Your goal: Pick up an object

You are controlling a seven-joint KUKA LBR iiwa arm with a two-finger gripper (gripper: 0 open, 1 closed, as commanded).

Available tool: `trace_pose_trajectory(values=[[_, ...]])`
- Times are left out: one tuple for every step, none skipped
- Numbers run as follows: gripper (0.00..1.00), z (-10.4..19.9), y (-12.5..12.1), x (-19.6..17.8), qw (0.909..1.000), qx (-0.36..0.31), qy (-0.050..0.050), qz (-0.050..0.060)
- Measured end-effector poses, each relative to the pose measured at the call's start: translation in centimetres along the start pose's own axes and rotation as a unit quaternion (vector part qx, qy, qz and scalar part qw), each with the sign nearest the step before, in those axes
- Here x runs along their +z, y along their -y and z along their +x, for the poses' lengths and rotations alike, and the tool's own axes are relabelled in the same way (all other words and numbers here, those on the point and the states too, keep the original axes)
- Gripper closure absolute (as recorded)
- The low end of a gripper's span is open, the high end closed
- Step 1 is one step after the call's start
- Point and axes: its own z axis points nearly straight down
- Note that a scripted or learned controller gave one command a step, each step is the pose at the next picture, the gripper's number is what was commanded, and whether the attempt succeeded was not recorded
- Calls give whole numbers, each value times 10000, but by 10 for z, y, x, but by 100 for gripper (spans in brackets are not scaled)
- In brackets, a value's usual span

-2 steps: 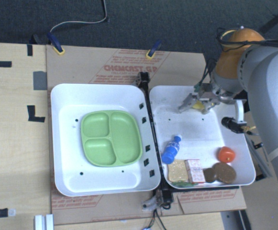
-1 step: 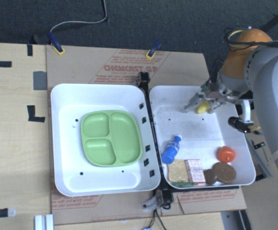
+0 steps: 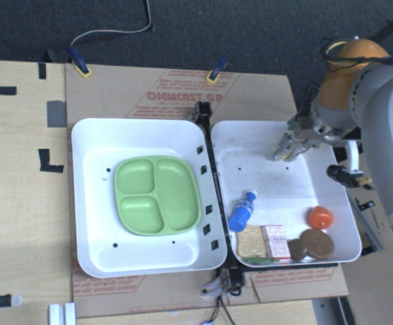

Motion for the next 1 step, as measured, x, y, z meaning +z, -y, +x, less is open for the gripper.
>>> trace_pose_trajectory(values=[[100, 14, 73, -113, 9999, -16, 1, -149]])
